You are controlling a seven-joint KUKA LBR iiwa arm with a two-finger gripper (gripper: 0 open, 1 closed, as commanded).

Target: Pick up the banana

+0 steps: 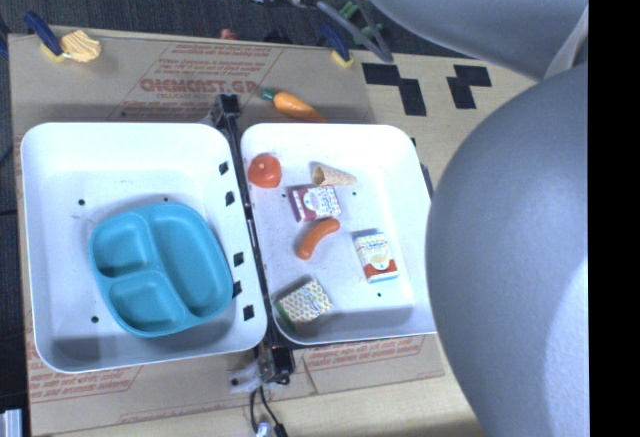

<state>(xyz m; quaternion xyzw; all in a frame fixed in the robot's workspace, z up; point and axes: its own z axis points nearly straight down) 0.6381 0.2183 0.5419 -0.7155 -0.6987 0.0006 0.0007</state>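
A grey KUKA robot arm (500, 255) looms large and out of focus at the right of the bench, high above the work, and how its gripper stands, open or holding anything, cannot be told. The pick looks to be at its opening step, with the reach down yet to begin. In the right-hand shallow white bin (415, 320), from the near edge back, lie a checked yellow cracker-like square (304, 302), a small white-and-red box (375, 256), an orange sausage-shaped piece (317, 237) and a pink carton (314, 201). Just behind the carton rests a pale yellow tapered piece (333, 175), the likeliest banana, though it is too small to be sure, with a red ball (264, 170) near it. It lies well apart from the arm, down and to its left. The next move calls for descending over it, clear of the carton it nearly touches.
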